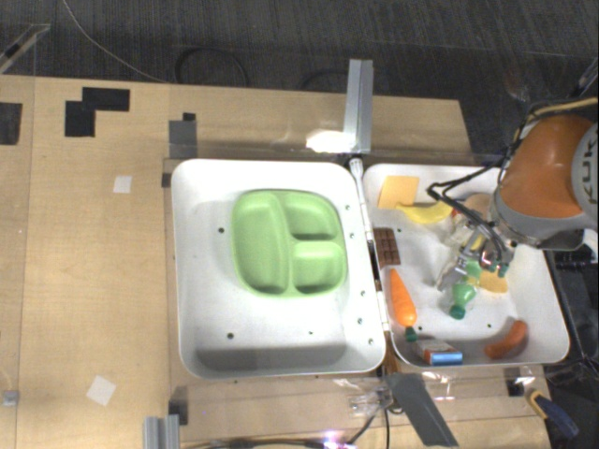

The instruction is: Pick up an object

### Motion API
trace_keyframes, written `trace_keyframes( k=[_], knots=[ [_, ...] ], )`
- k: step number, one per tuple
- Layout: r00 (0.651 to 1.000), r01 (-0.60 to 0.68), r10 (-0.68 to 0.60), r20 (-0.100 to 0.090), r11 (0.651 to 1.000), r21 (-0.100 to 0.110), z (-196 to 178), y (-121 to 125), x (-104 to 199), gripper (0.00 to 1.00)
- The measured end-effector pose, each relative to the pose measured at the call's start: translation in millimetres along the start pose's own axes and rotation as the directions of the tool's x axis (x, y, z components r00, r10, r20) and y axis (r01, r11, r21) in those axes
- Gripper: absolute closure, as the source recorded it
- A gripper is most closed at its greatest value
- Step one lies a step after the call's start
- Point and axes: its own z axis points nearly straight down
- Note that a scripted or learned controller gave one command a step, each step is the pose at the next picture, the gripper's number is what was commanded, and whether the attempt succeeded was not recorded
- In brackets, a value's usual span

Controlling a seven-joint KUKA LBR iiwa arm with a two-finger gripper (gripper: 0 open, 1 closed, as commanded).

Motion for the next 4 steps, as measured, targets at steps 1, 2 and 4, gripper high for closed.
trace_keyframes(
  k=[1, 2, 4],
  knots=[
    [1.0, 0.006, -0.006, 0.017, 1.0, -0.002, -15, 2, -5, 1.0],
    [1.0, 0.006, -0.006, 0.016, 1.0, -0.002, -15, 2, -4, 0.0],
    [0.994, -0.105, 0.105, 0.007, 0.994, 0.001, -2, -6, 69, 0.0]
  ],
)
